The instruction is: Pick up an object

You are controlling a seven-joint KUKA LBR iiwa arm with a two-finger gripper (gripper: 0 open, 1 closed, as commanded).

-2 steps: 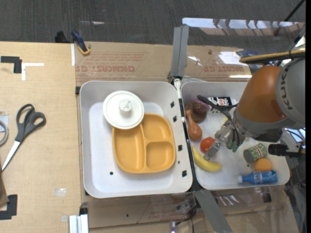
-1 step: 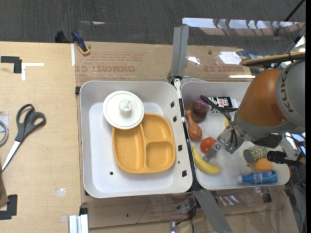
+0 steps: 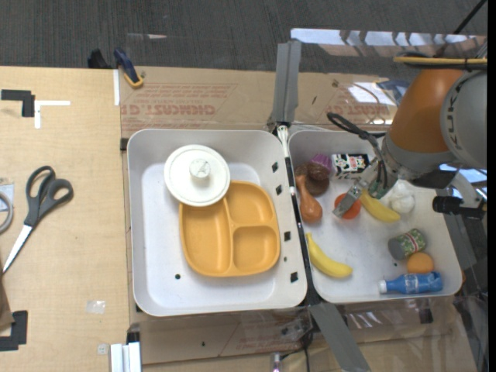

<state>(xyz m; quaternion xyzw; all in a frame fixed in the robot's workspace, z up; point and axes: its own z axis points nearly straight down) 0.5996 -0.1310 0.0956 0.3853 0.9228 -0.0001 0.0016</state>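
Far left on the bench (image 3: 70,285) lie scissors (image 3: 35,208) with black handles, blades pointing down-left. A blue clip (image 3: 128,67) sits near the bench's upper edge, beside a sheet of cardboard (image 3: 201,103).

The left bin (image 3: 143,231) holds a yellow tray (image 3: 229,231) with three compartments. A round white lid (image 3: 198,175) with a small knob overlaps the tray's upper-left corner.

In the right bin (image 3: 341,285), along its left wall, a brown pear-like fruit (image 3: 310,204) lies just below a dark purple item (image 3: 318,169). Lower down rests a banana (image 3: 329,260), curved, near the bin's front-left. A small black-and-white carton (image 3: 350,163) sits by the back wall.

The pincer (image 3: 358,194) is low in the bin's middle, coming down from the grey and orange arm (image 3: 426,122) at upper right. Its tip is at a red tomato (image 3: 347,206), touching or just above it; whether the fingers are spread or closed on it I cannot tell. A second banana (image 3: 380,208) lies just right of the tomato, against a white crumpled item (image 3: 401,198).

Toward the right wall sits a green can (image 3: 408,243) on its side, with an orange (image 3: 420,263) just below it. A blue bottle (image 3: 411,284) with a white cap lies flat along the front edge.
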